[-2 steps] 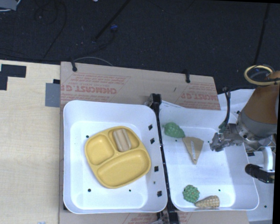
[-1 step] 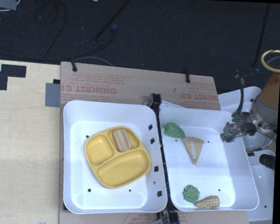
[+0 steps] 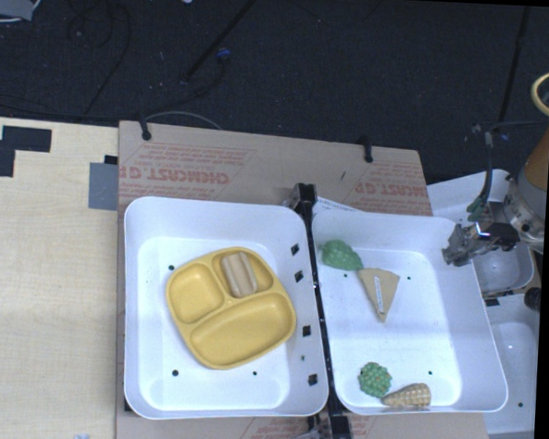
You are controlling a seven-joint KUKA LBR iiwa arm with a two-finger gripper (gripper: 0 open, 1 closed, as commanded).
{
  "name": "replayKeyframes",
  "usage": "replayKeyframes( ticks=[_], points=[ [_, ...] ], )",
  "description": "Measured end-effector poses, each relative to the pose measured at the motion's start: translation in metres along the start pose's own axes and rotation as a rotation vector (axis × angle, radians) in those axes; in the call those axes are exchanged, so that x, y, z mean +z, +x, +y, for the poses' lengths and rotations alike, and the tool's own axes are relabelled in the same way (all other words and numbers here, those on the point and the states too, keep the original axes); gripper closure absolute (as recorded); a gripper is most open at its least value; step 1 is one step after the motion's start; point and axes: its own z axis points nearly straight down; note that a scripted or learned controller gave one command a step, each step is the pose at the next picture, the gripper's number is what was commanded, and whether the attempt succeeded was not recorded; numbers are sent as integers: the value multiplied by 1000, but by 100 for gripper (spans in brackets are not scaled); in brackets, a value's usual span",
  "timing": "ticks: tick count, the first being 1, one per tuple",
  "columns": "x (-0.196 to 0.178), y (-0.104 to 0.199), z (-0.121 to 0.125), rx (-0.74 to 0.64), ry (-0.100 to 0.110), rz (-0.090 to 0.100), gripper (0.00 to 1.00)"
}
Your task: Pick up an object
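Brown cardboard [image 3: 259, 171], printed with red lettering, is being used as the base beneath two shallow white bins, and it is lying on a pale wood bench [image 3: 39, 274] against a dark floor strewn with cables. A yellow divided plate [image 3: 230, 309] is being held by the left bin [image 3: 152, 253], and a tan sausage-like piece [image 3: 240, 274] is resting in its upper compartment; bare white floor is showing all around the plate. Four small things are being kept in the right bin [image 3: 453, 336]: a green leafy piece [image 3: 342, 256] near the divider, a tan wedge [image 3: 379, 292] just beside it, and a green broccoli-like piece [image 3: 374, 380] touching a waffle cone [image 3: 407, 396] by the near wall. The middle and right of that bin are lying open. The gripper [image 3: 460, 246] is being held over the bin's far right rim, well apart from every item; whether it is spread or pressed together cannot be told.
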Motion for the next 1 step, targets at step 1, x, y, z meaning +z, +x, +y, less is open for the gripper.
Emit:
replayKeyframes(
  ticks=[1],
  points=[
    [-19,0,0,0,1,0,100]
  ],
)
